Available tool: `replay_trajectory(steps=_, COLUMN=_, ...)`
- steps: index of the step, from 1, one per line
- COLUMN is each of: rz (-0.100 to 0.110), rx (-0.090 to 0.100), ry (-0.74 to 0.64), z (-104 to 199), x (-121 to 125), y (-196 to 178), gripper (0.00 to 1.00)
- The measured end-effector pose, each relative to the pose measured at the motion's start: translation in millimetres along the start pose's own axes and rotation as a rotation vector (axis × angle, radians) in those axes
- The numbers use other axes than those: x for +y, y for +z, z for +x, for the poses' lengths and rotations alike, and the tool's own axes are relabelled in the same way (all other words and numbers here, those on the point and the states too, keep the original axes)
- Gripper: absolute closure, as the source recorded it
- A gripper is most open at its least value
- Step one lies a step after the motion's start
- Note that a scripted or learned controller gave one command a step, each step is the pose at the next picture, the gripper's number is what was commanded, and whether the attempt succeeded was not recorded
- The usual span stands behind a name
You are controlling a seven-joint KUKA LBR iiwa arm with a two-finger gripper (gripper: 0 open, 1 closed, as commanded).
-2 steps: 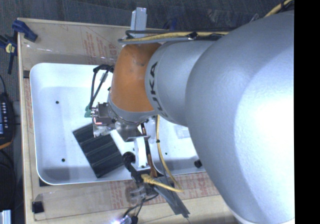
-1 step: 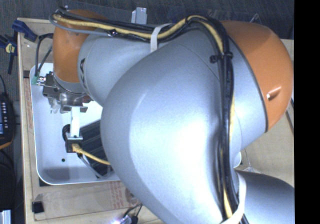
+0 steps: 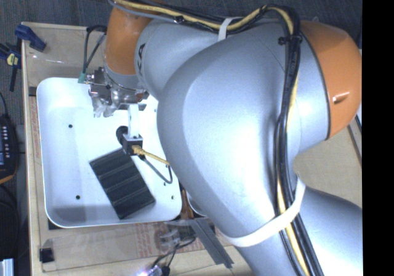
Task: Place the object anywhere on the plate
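The pincer (image 3: 100, 103) hangs over the far part of the left bin (image 3: 49, 145), close above its white floor. From this slanted angle it cannot be told whether it is open or closed, and nothing can be seen in its grip. The grey arm (image 3: 234, 133) behind it reaches in from the right and covers the right bin, so what lies there, the plate included, cannot be made out.

The one loose thing in view is a black ribbed slab (image 3: 122, 183). It lies flat on the floor of the left bin, toward the near side, set at a slant to the bin's walls and clear of the pincer. It is probably the object the task means, and it appears not yet picked up.

The main risk is a missed grasp. The slab is low, wide and flat, so a pincer coming straight down may close on its ribbed top and slide off, or push it along the smooth floor. Its slant adds to this: unless the wrist turns to match its narrow width, the pincer may catch only a corner and the slab could swing or drop on the lift. The slab's near end is also close to the bin's near wall, where a nudge could wedge it. Even a firm hold leaves a carry to the right over the bin's rim and the worktop (image 3: 61, 44), where a low pass could knock it loose.
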State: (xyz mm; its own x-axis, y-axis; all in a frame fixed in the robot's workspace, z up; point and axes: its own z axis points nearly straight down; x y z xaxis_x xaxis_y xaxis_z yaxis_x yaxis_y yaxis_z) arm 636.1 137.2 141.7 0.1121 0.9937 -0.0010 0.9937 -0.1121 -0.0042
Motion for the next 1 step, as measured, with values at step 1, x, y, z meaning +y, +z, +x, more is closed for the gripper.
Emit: replay_trajectory(steps=1, rz=-0.002, rx=0.002, ry=0.103, z=-48.3, x=25.2, y=-100.6, gripper=1.0)
